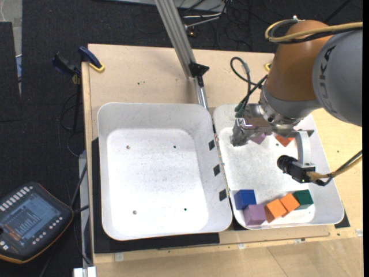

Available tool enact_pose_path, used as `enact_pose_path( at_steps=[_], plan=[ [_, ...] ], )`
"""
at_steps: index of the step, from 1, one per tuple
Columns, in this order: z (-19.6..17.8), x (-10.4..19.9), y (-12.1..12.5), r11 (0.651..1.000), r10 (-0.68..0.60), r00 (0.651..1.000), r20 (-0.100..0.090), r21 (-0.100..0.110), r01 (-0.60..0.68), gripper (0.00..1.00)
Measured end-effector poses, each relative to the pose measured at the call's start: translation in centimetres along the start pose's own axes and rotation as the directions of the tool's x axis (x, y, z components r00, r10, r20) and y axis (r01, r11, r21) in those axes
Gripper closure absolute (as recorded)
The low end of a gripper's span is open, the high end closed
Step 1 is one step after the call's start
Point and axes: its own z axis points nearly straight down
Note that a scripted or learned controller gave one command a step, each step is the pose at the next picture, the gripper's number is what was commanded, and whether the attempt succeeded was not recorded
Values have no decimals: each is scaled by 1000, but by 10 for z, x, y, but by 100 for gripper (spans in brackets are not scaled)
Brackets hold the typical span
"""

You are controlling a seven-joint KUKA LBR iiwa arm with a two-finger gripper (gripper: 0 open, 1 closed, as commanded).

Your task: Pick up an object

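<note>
My gripper (242,135) hangs over the far left part of the right bin (328,212), under the big orange and grey wrist. A small purple piece (259,137) shows right beside it, and a red-orange piece (283,139) peeks out under the arm; the arm hides most of both. Along the bin's front lie a blue block (245,198), a purple block (255,214), an orange block (276,208) and a green block (302,199).
The left bin (115,120) stands beside the right one, their rims touching. A metal pole (179,39) slants in from the back. Cables (300,169) hang from the wrist over the right bin. A teach pendant (29,218) lies at the lower left.
</note>
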Motion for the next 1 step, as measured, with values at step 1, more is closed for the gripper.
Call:
enact_pose_path(
  at_steps=[1],
  plan=[
    [5, 62, -12, 1000, 0, 1000, 0, 0, 0, 100]
  ],
)
